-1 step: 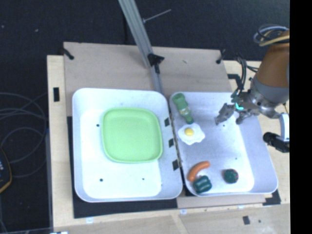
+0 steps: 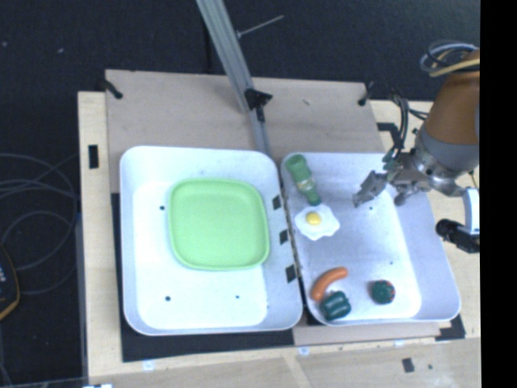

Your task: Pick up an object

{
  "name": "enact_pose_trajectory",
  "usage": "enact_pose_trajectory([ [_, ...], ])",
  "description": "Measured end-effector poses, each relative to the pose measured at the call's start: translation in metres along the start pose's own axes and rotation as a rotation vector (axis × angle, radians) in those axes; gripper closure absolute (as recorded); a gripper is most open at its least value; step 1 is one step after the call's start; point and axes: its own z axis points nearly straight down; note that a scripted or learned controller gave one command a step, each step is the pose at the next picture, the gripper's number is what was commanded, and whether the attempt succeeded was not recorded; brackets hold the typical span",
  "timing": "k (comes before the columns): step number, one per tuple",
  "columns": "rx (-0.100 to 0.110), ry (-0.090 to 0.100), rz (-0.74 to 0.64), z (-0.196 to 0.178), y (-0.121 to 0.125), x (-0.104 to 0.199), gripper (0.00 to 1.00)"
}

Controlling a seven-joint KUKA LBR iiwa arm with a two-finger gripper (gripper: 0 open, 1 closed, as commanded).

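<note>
White plastic is lining both bins, and the right bin (image 2: 420, 241) is holding all the loose pieces. A green bottle (image 2: 301, 178) is lying along its left wall near the top, with a fried egg (image 2: 316, 222) just below it. Near the bottom edge, an orange sausage (image 2: 329, 280) is sitting against a dark green pepper (image 2: 335, 305), and a round green piece with a red spot (image 2: 383, 292) is resting a little to their right. The left bin (image 2: 145, 217) is carrying a light green plate (image 2: 218, 223).

The gripper (image 2: 378, 186) is hanging over the upper part of the right bin, its fingers spread apart and nothing between them. It is sitting to the right of the bottle and egg, apart from both.

Judging from this, the pick is not yet done: no piece is lifted, and every one is lying on the bin floor. Choosing a target, descending, closing and raising are all left. The egg and bottle are looking like the nearest candidates.
</note>
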Motion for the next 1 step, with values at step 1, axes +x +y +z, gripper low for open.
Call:
enact_pose_trajectory([
  [1, 0.005, 0.0, 0.001, 0.0579, -0.006, -0.0078, 0.0],
])
